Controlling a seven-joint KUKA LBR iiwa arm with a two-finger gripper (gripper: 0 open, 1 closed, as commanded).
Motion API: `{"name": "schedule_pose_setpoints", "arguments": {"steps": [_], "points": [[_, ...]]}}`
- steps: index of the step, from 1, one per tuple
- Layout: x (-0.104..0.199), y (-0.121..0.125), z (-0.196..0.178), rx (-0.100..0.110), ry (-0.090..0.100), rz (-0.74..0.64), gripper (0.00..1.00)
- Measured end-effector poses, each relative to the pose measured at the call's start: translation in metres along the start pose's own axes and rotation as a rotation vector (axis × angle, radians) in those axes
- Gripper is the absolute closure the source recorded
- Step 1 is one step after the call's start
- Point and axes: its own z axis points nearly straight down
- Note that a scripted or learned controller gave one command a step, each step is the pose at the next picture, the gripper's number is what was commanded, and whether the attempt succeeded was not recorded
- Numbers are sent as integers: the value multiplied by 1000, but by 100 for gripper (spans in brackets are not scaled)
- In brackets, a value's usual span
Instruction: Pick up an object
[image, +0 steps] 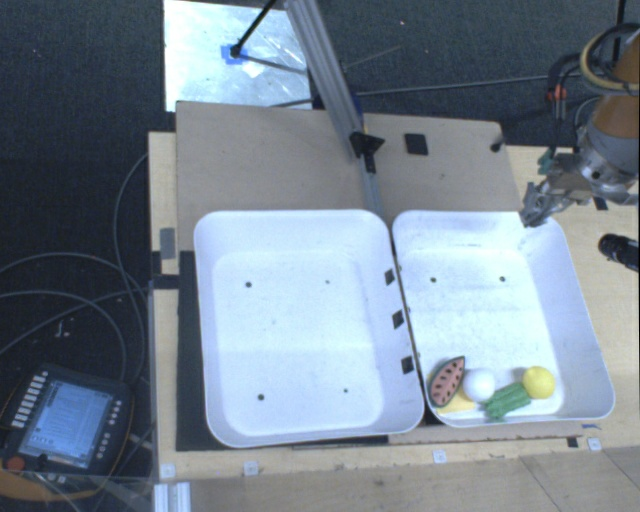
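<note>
Several small toy foods lie in the near corner of the right bin (500, 300): a watermelon slice (447, 379), a white ball (480, 384), a green piece (508, 399) and a yellow lemon (539, 381). A flat yellow piece (458, 405) peeks out under the slice and the ball. My gripper (534, 214) hangs at the far right corner of the right bin, just above its rim, well away from the toys. Nothing shows between its fingertips.
The left bin (290, 320) sits beside the right one on a brown board. A slanted metal pole (335, 80) rises from behind the bins. Cables and a teach pendant (65, 415) lie on the floor at left.
</note>
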Motion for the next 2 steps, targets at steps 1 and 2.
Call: {"name": "schedule_pose_setpoints", "arguments": {"steps": [1,2], "points": [[6,-31,-6,2,0,2,100],[4,-77,1,3,0,3,100]]}}
